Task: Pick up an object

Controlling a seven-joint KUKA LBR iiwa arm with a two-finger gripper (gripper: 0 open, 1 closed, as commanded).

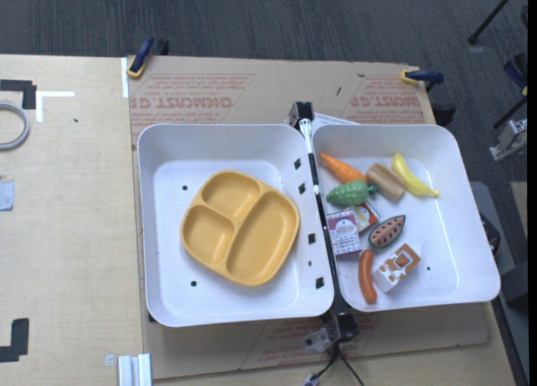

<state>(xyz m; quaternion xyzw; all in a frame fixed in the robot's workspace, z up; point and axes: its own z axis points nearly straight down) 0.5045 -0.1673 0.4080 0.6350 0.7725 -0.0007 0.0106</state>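
The right bin point(453, 208) holds several toy foods: an orange carrot point(340, 166), a green vegetable point(351, 193), a hot dog bun point(385, 180), a yellow banana point(414, 176), a small red and white packet point(344, 233), a brown oval slice point(387, 232), a red sausage point(367, 276) and an orange and white carton point(395, 266). They lie crowded toward the bin's left half. A yellow divided plate point(240, 226) rests in the left bin point(159, 208).
The two bins sit on a cardboard sheet point(252, 91) held by blue and yellow clamps point(141, 55) at its far corners. Clips point(302, 112) join the bins at the middle seam. Dark floor lies beyond the bench.
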